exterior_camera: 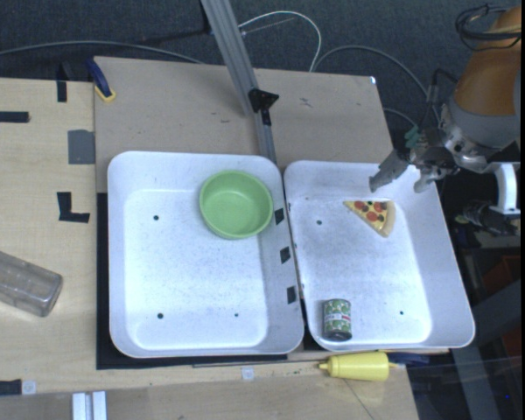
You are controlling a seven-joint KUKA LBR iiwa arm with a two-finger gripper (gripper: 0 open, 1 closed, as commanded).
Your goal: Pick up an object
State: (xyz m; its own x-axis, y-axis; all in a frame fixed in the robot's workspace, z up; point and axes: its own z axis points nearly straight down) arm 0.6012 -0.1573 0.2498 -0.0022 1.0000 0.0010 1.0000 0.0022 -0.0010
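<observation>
Starting at the near edge of the bench, a yellow bottle [357, 367] lies on its side just outside the right bin [420, 261]. Just inside that bin's near wall stands a small green can [337, 318], upright as far as I can judge. Further back in the same bin lies a toy pizza slice [373, 214], flat on the floor with its crust edge turned toward the right wall. Across the divide, a green bowl [236, 204] sits in the far part of the left bin [127, 261], mouth up. A clear plastic cup [17, 282] lies on the bench well to the left of both bins.

At the far right corner the gripper [409, 171] hangs over the right bin's rim, near the pizza slice but apart from it. Its two fingers stand spread with nothing between them.

The slice is the closest candidate. It looks light and stiff, probably plastic or rubber, so weight is no worry, but it lies thin and low, and its top may be slick. I would close across its two straight sides near the wide crust end, where there is most body to pinch.
</observation>
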